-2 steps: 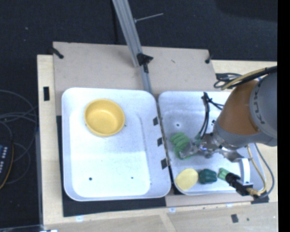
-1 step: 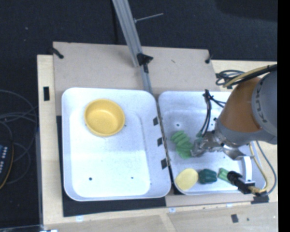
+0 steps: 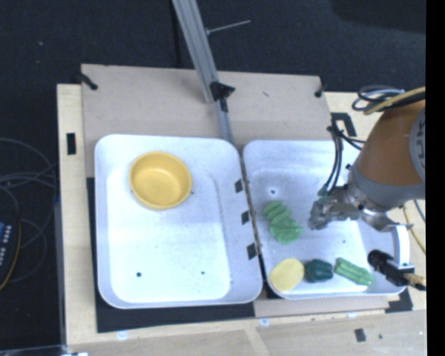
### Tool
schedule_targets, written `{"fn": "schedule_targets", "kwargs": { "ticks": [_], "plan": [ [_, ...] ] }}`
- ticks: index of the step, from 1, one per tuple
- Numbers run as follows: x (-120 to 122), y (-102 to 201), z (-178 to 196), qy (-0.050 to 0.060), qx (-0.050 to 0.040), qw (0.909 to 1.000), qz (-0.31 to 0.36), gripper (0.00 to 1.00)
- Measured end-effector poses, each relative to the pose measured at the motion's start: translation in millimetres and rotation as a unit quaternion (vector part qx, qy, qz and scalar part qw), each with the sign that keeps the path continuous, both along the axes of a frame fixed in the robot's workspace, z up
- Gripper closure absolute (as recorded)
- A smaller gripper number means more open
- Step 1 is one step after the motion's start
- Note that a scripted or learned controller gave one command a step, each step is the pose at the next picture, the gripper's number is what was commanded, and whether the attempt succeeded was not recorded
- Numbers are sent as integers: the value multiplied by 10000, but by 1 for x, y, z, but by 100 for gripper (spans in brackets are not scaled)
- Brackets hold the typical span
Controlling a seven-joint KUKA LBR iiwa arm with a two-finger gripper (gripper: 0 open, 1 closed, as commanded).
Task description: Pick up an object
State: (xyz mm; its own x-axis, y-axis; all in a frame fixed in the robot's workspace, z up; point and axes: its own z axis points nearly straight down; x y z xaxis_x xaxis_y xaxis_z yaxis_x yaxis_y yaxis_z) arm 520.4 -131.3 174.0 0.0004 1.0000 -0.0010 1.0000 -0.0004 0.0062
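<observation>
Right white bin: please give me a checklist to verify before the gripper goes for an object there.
1. Objects are in the right white bin: ok; ridged light green piece, pale yellow round piece, dark green piece, long green piece.
2. Two-finger gripper is over this bin: ok.
3. Nearest object: ok, the ridged light green piece.
4. Gripper holds nothing: cannot tell.
5. Yellow round bowl sits apart in the left white bin: ok.

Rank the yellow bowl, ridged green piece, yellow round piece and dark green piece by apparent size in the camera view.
1. yellow bowl, clearly largest
2. ridged green piece
3. yellow round piece, close to the ridged one, so that order is unsure
4. dark green piece, smallest
</observation>
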Motion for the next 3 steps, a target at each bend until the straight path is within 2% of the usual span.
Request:
{"fn": "schedule_targets", "kwargs": {
  "ticks": [2, 3],
  "plan": [
    [0, 11, 97, 3, 2, 10000, 6, 100],
    [19, 59, 103, 25, 9, 10000, 24, 100]
  ]
}}
